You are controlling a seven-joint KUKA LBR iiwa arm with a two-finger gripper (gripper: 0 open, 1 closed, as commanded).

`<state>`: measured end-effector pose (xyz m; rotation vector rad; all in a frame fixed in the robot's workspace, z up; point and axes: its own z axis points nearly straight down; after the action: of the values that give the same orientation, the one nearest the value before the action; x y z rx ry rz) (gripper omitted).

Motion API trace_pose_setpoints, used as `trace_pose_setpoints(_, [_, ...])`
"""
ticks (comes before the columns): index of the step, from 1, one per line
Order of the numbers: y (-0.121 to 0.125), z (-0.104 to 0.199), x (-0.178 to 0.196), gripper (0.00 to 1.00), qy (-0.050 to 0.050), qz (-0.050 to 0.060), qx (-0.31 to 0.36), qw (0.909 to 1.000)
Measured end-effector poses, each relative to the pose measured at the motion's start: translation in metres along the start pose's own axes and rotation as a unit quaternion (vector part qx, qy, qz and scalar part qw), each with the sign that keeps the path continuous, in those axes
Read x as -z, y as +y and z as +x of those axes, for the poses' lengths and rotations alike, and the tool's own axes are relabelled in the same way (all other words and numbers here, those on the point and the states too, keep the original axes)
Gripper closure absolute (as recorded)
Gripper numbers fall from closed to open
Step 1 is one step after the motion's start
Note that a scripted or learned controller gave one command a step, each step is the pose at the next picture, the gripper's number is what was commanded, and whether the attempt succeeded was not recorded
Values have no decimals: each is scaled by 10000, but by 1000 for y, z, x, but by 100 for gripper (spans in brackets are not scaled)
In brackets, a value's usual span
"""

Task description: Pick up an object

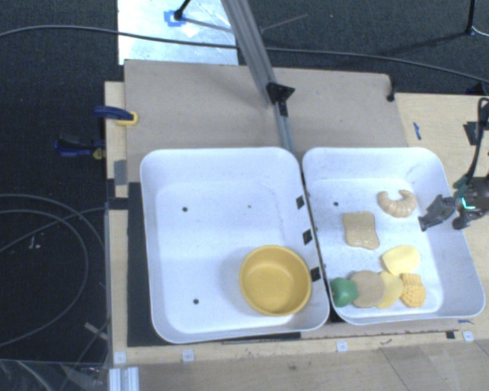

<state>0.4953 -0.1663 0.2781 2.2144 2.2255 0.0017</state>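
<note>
The desk [253,108] carries two shallow white bins pushed together so their inner rims meet, held by small black clips along the seam. That likely keeps both within the arm's reach.

The left bin [196,210] holds a single yellow bowl [275,279], upright at its near right corner, just beside the seam.

The right bin [342,182] holds the small play-food pieces, the likely targets for picking. They are gathered toward its near and right part: a pale croissant-like piece [398,203] farthest back, a tan flat slab [361,230] to its near left, a yellow wedge [400,259] nearer still. Along the near wall sits a tight row, touching one another: a green piece [342,292], a beige round piece [367,287], and a yellow corn-like piece [412,291]. Such crowding could make a clean grasp of one piece awkward.

The tool [437,215] hangs at the right bin's right rim, just right of the croissant-like piece and apart from it. Nothing shows between its tips. I cannot tell whether it is spread or clenched; its shape is too dark and small.
</note>
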Motion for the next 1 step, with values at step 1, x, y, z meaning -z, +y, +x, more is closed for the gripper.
trace_pose_setpoints(1, [0, 0, 0, 0, -1, -3, 1, 10000])
